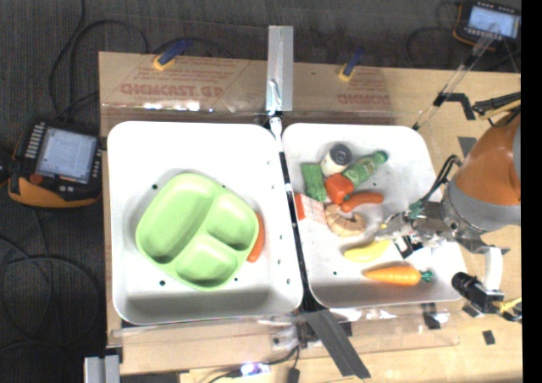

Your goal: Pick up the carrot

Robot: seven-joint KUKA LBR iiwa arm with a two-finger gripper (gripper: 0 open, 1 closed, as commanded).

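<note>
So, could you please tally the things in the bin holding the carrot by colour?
Green: 2, bottle and wedge
Red: 2, pepper and sausage
Yellow: 1, banana
Orange: 1, carrot
Grey: 1, round lid
Pale: 1, shell-like piece
Total: 8

The arm point(489, 182) reaches in from the right; its gripper point(405, 230) points left, held low.

Carrot point(392, 274) in right bin point(419, 148), near front; divided plate point(196, 226) in left bin point(127, 140).
</note>
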